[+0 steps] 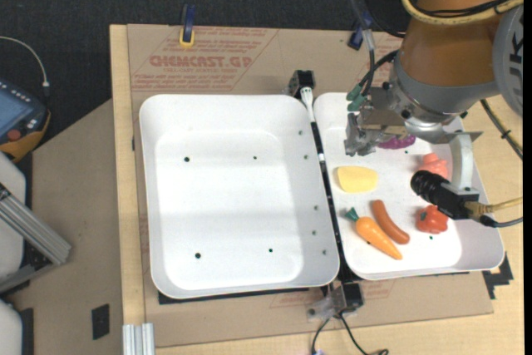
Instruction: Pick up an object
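Nearest, at the lower right of the frame, the carrot (376, 236) and sausage (390, 221) lie touching in the right bin (474, 258); both look light, stiff and smooth, best pinched across their middles. Further up, the yellow piece (356, 178) sits just below the gripper (359, 139), whose jaws I cannot tell open from closed.

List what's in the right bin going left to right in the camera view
carrot → yellow piece → sausage → red pepper. The end effector hangs over the bin's far left part; the purple and pink items under the arm overlap too much to place.
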`<action>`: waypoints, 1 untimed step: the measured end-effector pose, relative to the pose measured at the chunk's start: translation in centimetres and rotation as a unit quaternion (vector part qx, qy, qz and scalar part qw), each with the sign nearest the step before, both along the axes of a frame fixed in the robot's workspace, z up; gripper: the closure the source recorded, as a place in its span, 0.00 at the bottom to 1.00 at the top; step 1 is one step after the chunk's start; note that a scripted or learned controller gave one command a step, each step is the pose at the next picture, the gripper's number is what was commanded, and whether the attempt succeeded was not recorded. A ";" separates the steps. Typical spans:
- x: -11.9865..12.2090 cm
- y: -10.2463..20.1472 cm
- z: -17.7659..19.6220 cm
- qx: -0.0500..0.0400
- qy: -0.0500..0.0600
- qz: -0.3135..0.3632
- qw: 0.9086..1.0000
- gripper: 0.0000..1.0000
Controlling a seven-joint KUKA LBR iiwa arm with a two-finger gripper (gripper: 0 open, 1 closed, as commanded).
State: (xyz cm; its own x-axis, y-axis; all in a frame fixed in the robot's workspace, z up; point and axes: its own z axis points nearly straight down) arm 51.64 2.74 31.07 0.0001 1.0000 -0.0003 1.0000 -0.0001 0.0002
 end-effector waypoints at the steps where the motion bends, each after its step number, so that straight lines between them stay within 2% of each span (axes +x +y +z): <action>1: 0.0 0.0 1.0 0.000 -0.001 0.000 1.000 1.00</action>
State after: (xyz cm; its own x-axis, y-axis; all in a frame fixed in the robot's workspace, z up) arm 51.69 2.75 32.06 -0.0004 1.0000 -0.0010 1.0000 0.0004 0.0022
